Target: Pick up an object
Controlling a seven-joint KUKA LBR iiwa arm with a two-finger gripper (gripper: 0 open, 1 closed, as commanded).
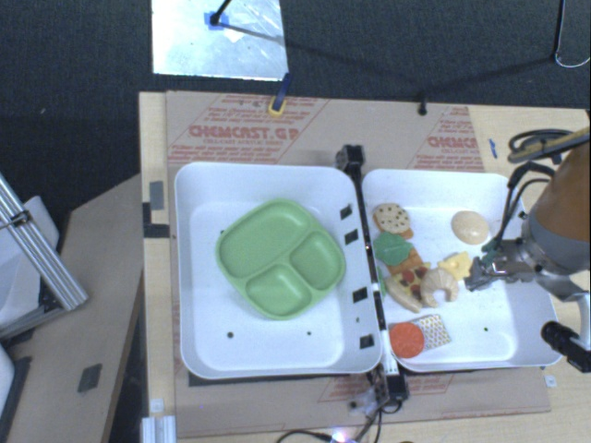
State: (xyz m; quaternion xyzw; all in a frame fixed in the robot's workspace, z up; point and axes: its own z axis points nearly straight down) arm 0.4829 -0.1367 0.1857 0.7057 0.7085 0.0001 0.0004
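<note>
While the gripper (pixel 480 273) is positioned low in the right bin (pixel 489 335) beside the toy food pile (pixel 420 280), its grasp state cannot be told.

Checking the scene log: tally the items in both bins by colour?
Green: 2, divided plate in the left bin, leaf-shaped piece in the right bin
Tan or cream: 4, cookie, egg-like piece, pizza slice, curled piece
Yellow: 1, piece
Red: 1, round piece
Silvery: 1, mesh piece
Total: 9
</note>
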